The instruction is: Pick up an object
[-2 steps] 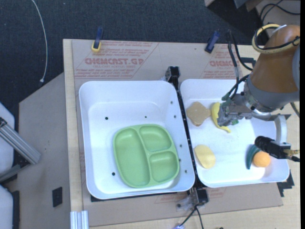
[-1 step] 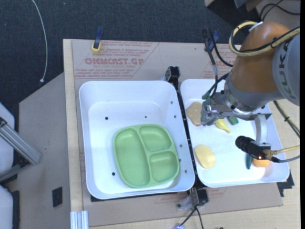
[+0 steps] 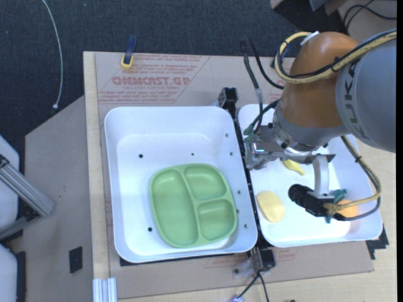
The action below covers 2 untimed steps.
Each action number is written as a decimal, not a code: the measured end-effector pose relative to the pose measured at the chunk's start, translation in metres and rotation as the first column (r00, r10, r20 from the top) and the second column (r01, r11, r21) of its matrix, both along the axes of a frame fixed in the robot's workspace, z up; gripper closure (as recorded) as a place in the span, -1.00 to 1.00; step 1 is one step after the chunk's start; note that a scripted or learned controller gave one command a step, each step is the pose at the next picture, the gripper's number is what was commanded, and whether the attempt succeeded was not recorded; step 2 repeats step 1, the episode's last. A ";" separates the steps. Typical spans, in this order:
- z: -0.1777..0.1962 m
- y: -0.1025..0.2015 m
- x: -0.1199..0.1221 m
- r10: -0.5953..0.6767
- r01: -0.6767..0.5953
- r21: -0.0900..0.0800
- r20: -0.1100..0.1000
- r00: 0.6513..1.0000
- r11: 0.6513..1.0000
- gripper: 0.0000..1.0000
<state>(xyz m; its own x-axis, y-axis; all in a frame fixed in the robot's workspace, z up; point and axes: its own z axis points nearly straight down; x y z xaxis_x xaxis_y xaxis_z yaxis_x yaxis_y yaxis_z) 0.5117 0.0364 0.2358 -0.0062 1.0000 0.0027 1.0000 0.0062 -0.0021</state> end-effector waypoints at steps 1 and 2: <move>0.005 0.046 -0.001 -0.005 0.005 -0.002 0.002 1.000 1.000 1.00; 0.005 0.046 -0.001 -0.005 0.005 -0.002 0.002 1.000 1.000 1.00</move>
